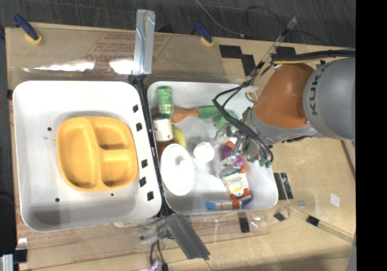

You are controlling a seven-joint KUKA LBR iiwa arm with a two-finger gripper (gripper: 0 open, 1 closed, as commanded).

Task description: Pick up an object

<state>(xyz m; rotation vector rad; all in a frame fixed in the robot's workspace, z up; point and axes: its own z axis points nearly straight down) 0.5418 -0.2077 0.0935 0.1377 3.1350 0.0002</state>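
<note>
Hand, grip unclear, just above upright-lying pouch, long axis toward the bin's near wall.

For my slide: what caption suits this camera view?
Arm's end effector low in the cluttered right bin; yellow tray sits in left bin.

The arm reaches into the right bin, its gripper low among the clutter beside a pouch, a white lid and a green bottle. A yellow tray lies in the left bin.
</note>
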